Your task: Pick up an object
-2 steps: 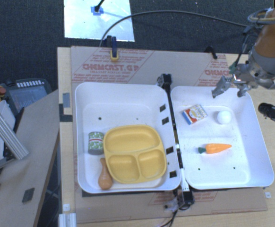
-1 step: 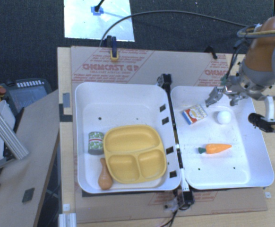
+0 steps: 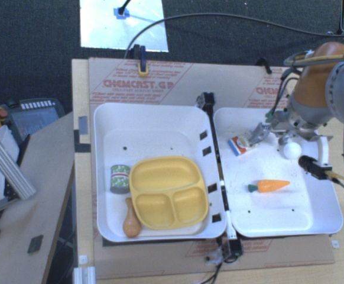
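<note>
1. Right now the arm (image 3: 328,87) comes in from the right edge, its orange band uppermost and the grey wrist bent down over the far part of the right bin (image 3: 323,218).
2. Its gripper (image 3: 259,134) points leftward and down, low over the bin floor, with the metal tip just beside a small red, white and blue box (image 3: 239,145).
3. Whether the claw is spread or clenched I cannot tell; from this angle the tip reads as one grey shape, and it may be touching the box's upper corner.
4. A white ball (image 3: 291,150) lies just to the right of the gripper, under the wrist.
5. An orange carrot (image 3: 269,186) with a green end lies nearer the front, well apart from the gripper, lengthwise across the bin.
6. Over in the left bin (image 3: 104,158) sits a yellow divided tray (image 3: 168,191).
7. Beside the tray's left edge stand a small green-labelled can (image 3: 120,178) and, nearer the front, a wooden spoon-like piece (image 3: 130,219) touching the tray's corner.
</note>
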Action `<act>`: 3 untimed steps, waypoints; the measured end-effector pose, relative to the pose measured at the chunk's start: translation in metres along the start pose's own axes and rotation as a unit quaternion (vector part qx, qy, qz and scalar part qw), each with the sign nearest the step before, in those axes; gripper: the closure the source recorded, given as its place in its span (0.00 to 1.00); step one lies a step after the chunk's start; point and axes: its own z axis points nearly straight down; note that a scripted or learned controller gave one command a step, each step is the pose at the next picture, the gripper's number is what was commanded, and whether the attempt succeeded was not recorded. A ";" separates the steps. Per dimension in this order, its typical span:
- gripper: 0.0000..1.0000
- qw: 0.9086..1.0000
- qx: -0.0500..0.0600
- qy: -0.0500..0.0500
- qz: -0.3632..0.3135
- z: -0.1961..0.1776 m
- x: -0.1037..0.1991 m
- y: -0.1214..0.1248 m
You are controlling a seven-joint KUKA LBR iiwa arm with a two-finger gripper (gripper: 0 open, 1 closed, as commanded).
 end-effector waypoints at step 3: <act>1.00 1.000 -0.005 -0.001 -0.002 -0.047 0.001 0.019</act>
